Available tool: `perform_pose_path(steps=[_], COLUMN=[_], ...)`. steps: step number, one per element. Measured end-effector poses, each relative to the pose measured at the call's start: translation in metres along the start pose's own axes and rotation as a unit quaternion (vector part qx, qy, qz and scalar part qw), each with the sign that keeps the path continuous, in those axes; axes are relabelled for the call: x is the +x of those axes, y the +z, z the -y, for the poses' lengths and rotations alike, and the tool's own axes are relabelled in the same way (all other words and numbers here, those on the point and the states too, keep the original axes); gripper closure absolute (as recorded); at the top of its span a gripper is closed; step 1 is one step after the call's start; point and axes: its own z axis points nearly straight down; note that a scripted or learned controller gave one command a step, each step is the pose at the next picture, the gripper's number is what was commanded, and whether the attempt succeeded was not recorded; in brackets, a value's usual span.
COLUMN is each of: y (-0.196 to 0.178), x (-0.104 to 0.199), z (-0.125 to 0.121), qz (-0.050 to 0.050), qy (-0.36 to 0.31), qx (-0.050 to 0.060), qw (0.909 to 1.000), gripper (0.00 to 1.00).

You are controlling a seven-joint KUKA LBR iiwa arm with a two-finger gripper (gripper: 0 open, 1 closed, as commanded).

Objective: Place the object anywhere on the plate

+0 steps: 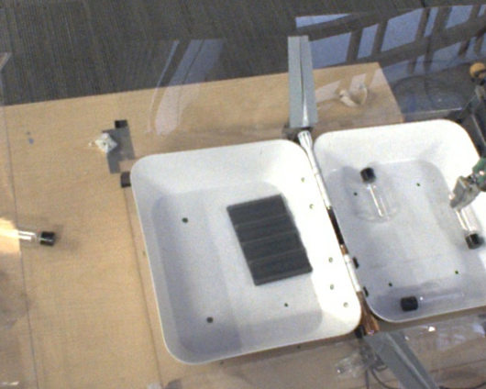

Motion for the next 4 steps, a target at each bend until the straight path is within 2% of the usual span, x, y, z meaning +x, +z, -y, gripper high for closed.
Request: perform_pose_path(steps=[1,2,3,4], y=[0.080,0.020,0.036,0.061], x=[0.032,0.069,0.106,0.177], z=[0.008,-0.003,-0.011,-0.027], qz=[-0.001,-0.001,-0.001,0.000], qy=[0.067,0.018,0.251,0.418], qx=[0.002,0.001,0.003,0.005], qw=[0.9977,0.9998,0.9679,0.9085], gripper=[1.00,1.00,1.00,1.00])
